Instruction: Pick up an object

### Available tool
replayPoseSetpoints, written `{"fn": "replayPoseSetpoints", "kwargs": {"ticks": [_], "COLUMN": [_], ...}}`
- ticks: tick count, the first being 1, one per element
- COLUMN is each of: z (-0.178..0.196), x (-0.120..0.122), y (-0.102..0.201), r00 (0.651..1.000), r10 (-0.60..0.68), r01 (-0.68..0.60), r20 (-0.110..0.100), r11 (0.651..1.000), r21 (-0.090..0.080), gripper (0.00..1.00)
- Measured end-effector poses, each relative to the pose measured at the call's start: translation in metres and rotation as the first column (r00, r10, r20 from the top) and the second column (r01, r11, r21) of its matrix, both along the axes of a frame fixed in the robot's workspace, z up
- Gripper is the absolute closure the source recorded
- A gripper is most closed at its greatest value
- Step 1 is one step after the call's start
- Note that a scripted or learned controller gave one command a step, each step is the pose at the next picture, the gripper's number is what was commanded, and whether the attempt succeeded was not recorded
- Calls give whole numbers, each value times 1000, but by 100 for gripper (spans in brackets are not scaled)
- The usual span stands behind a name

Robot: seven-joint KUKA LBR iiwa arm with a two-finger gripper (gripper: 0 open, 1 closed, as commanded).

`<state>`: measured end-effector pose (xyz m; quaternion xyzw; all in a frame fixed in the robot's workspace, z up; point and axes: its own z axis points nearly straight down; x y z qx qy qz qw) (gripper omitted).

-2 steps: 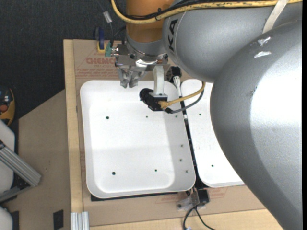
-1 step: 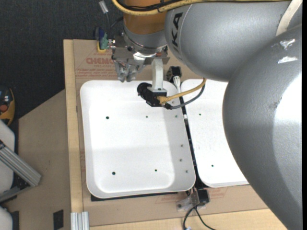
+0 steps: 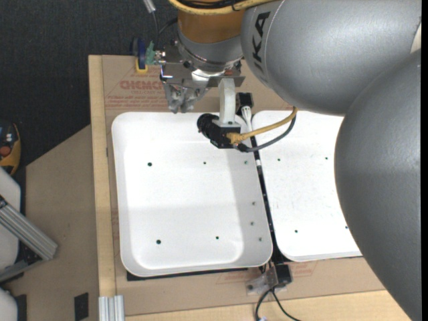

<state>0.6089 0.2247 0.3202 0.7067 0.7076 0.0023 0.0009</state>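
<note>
The pincer point(image 3: 182, 101) hangs under the orange band point(image 3: 200, 9) of the grey arm point(image 3: 334, 59), its tip just over the far rim of the left bin point(image 3: 124, 179). It shows as a short cluster of grey metal pointing down. From this slant it is not clear whether it is released or clenched, nor whether it touches the rim or hangs just above it. Whether it grips anything cannot be told either.

Just to the pincer's right in the view, a white bracket point(image 3: 229, 105) drops from the wrist. Below that, and nearer the camera than the pincer, sits a black fitting point(image 3: 214, 131) over the far right corner of the left bin. A yellowish braided cable point(image 3: 267, 129) and a black cable loop away from this fitting, over the far edge of the right bin point(image 3: 314, 199). It looks like part of the arm's wiring, not a loose object, though that is not certain.

The object to be picked up cannot be made out. The floor of the left bin, spreading toward the camera from the pincer, shows small dark dots point(image 3: 150, 165) spaced widely apart. Behind the pincer lies a brown board point(image 3: 100, 179) with red print. A small blue and yellow part point(image 3: 140, 53) sits to the pincer's left.
</note>
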Motion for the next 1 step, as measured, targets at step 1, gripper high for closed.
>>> {"fn": "replayPoseSetpoints", "kwargs": {"ticks": [1], "z": [14], "x": [-7], "y": [-24], "r00": [1000], "r10": [-3], "r01": [3], "r20": [-3], "r11": [1000], "r21": [-2], "gripper": [100]}}
